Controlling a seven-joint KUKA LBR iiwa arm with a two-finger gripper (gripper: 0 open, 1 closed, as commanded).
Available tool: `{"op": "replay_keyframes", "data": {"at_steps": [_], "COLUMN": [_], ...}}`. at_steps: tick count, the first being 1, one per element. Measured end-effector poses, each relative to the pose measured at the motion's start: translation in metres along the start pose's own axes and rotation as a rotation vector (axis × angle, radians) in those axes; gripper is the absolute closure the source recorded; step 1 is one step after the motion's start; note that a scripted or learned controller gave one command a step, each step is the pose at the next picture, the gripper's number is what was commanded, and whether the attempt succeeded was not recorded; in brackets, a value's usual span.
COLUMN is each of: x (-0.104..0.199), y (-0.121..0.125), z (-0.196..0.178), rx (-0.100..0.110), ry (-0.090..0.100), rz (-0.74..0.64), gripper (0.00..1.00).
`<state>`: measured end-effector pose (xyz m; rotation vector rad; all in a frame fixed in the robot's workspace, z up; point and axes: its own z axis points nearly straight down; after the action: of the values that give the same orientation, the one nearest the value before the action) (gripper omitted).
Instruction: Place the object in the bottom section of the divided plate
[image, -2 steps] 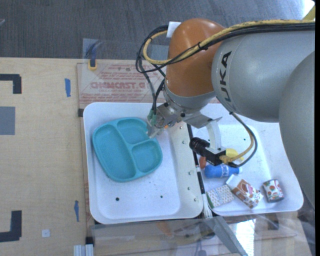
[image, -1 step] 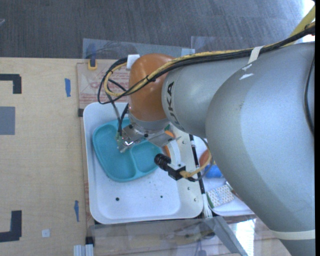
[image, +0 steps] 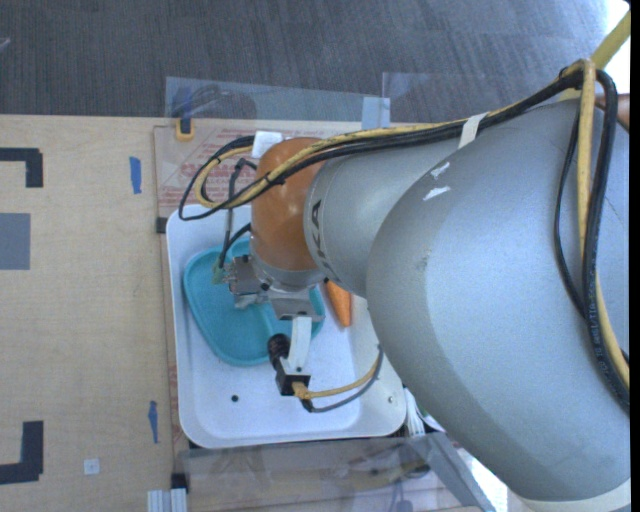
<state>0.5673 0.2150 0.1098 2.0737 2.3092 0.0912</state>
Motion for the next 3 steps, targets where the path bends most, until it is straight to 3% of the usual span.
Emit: {"op": "replay_keyframes", "data": {"at_steps": [1,2,3], "x": [0.004,0.014,0.015], "y": [0.005,-0.015,-0.013], "z": [0.002,0.0,-0.011], "rx": [0.01,0.003,0.001], "ry": [0.001,-0.003,0.0], "rz": [0.291,0.45,0.449], "gripper": [1.0,1.0,1.0]}}
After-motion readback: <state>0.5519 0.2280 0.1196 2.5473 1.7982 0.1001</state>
